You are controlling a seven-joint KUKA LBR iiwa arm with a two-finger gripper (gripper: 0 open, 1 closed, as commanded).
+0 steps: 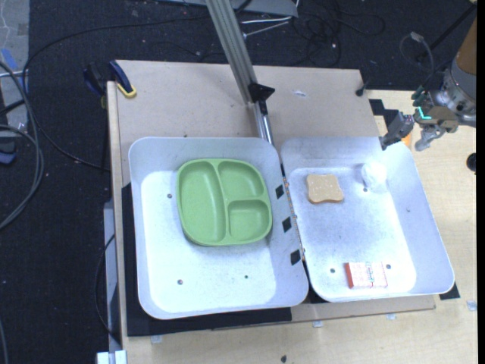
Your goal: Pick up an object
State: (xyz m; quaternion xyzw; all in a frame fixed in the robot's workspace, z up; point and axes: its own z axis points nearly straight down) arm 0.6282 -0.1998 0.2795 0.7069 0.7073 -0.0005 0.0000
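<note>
Camera view, left to right: left bin (151, 279) holds a green divided plate (225, 201), lying flat toward its far half. Right bin (424, 226) holds a slice of toast (324, 189) near its far left, a small white lump (373, 174) just right of that, and a red-and-white packet (366, 274) near the front edge. Gripper (414, 134) hangs above the bin's far right corner, fingers apart, nothing between them.

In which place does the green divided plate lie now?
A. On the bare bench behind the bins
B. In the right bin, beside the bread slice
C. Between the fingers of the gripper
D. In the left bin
D: the green divided plate lies flat inside the left bin, while the bread slice is in the right bin.
</note>
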